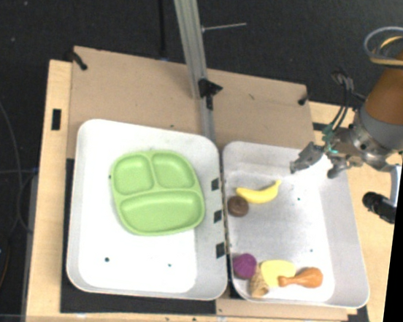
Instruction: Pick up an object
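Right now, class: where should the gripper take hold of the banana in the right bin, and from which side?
Probably across the banana's thick middle, coming straight down, fingers spanning its narrow width. It lies flat and curved, with the brown round item close by its left end.

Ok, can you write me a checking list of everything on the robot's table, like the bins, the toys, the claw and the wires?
Surface: tan bench bearing left bin and right bin.
Job's things: banana, brown ball, purple ball, yellow piece, orange-brown piece, all in the right bin.
Clutter: green divided plate in the left bin.
Grippers: gripper open, holding nothing, above the right bin's far edge.
Cables: wires by the wrist.
Surroundings: metal pole, dark floor.
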### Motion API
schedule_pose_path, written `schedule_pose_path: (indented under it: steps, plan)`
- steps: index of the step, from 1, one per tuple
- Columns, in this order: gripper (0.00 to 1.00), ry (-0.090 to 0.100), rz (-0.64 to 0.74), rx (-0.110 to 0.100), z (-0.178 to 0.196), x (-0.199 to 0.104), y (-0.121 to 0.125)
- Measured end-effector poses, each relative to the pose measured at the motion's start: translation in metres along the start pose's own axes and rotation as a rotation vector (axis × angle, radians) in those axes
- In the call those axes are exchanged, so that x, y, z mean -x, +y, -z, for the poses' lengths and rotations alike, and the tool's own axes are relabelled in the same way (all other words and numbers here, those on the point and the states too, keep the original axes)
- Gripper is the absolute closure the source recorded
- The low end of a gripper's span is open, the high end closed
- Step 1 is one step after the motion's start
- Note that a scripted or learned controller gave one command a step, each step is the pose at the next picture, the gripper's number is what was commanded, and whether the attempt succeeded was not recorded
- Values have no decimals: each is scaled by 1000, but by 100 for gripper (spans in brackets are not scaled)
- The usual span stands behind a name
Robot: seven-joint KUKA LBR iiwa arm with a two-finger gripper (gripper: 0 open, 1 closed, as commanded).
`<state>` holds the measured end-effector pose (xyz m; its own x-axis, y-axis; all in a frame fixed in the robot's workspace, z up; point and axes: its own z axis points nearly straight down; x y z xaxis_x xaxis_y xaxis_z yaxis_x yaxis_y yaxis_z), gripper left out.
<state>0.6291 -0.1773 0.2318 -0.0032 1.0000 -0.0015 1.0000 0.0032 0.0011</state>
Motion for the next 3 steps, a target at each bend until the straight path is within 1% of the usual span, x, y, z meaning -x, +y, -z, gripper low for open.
schedule_pose_path:
  steps: [1,2,3]
  plan:
    - [0,-1,1,0,0,0,0]
    - [0,1,-2,-6,-62,2,3]
    - [0,0,-4,2,-118,4,-4]
